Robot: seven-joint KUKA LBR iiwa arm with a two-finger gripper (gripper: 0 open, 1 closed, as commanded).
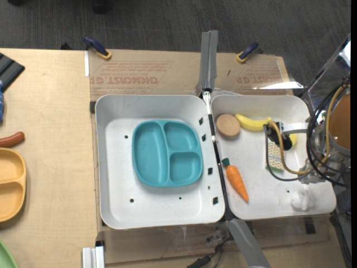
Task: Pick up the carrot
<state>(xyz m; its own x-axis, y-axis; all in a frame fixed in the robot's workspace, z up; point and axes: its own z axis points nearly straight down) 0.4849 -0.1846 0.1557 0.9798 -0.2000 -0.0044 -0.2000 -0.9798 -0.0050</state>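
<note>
The gripper [313, 173] hangs at the right edge of the right bin [262, 205], half lost among cables, and whether it is open or closed I cannot tell; a white lump [301, 201] lies just below it; the carrot [236, 182] rests well to its left, close to the bin's left wall, below a tan disc [227, 125] and a banana [254, 121]; its long axis runs diagonally, green top toward the upper left, tip toward the lower right; the approach should probably travel left, open wide, and close across the thick middle, square to that diagonal.
</note>
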